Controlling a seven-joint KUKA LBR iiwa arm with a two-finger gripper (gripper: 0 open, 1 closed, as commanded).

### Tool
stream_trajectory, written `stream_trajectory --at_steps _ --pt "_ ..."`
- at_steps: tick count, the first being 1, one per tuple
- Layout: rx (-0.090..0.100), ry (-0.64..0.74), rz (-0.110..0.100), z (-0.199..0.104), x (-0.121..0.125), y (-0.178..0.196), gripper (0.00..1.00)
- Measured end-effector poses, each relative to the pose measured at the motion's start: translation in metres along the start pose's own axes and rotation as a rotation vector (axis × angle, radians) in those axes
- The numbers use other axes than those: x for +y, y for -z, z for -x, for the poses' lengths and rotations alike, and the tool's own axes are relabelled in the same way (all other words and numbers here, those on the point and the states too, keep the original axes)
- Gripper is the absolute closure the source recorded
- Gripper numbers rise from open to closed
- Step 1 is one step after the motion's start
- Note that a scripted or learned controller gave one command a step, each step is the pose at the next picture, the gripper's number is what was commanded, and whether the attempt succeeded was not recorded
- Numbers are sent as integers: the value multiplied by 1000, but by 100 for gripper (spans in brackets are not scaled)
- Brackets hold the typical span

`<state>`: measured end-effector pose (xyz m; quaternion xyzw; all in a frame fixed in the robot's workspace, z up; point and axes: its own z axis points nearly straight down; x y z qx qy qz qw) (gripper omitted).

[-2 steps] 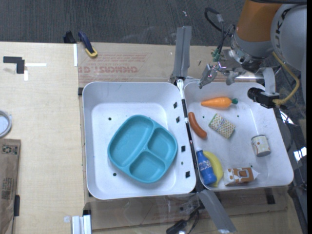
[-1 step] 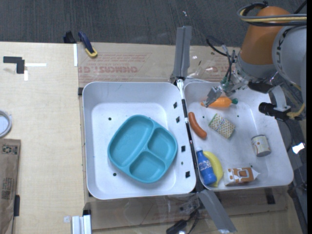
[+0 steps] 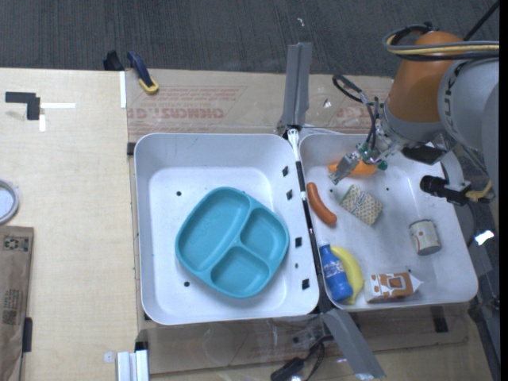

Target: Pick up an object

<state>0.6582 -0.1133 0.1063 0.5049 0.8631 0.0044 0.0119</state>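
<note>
Claw [image 3: 355, 165] low over an orange piece [image 3: 363, 166] in the right bin [image 3: 444, 292] (grip state unclear), liable to slip off its edge.

Blue-and-yellow clamp [image 3: 141, 72] near upper left of frame on tabletop [image 3: 63, 173]; tape roll [image 3: 6, 203] at left edge; brown paper bag [image 3: 14, 292] at lower left.

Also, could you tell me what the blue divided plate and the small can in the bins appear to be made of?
The blue divided plate looks like moulded plastic: uniform turquoise colour, rounded compartment ridges, soft satin sheen. The small can, lying on its side in the right bin, looks metallic with a paper label, judging by its dull silvery end, though it is too small to be sure.
</note>
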Motion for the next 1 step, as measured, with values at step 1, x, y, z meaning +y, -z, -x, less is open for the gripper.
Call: stream_trajectory --at_steps 1 --pt "7 -4 -10 -2 -4 1 100"
